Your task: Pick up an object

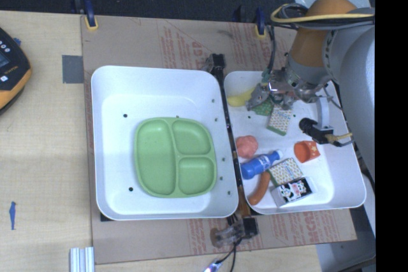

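Note:
My gripper (266, 97) hangs low over the back left corner of the right bin (341, 191). Right beside it lie a yellow banana-like piece (239, 99) and a small green item (261, 109), with a speckled green card (279, 121) just in front. Whether anything sits in the gripper is hidden by the wrist. Further forward lie a pink ball (247, 145), a blue bottle (258, 165), an orange cup (306, 151), a brown sausage (258, 188), a speckled box (285, 170) and a black-and-white box (294, 191).
The left bin (108, 137) holds a green divided plate (174, 157). A yellow and black device (9, 73) lies at the bench's left edge. Clamps hold the brown board at the back and at the front.

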### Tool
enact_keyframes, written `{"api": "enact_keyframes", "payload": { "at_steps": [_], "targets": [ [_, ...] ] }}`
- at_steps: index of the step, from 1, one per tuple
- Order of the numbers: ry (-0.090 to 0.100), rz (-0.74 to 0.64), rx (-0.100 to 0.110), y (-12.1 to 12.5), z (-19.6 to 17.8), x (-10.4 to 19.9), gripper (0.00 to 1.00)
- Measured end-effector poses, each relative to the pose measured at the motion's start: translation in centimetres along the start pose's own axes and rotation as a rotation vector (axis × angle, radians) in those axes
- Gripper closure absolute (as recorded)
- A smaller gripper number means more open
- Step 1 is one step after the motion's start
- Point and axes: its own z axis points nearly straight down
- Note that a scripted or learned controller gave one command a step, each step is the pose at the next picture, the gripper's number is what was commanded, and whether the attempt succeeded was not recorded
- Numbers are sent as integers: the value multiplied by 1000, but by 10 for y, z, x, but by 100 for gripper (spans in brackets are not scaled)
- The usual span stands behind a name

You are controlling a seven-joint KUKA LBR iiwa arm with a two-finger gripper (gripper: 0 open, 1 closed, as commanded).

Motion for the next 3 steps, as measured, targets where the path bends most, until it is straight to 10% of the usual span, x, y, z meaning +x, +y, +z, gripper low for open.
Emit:
{"api": "enact_keyframes", "payload": {
  "at_steps": [3],
  "targets": [
    [-1, 0, 0, 0, 0, 6, 0]
  ]
}}
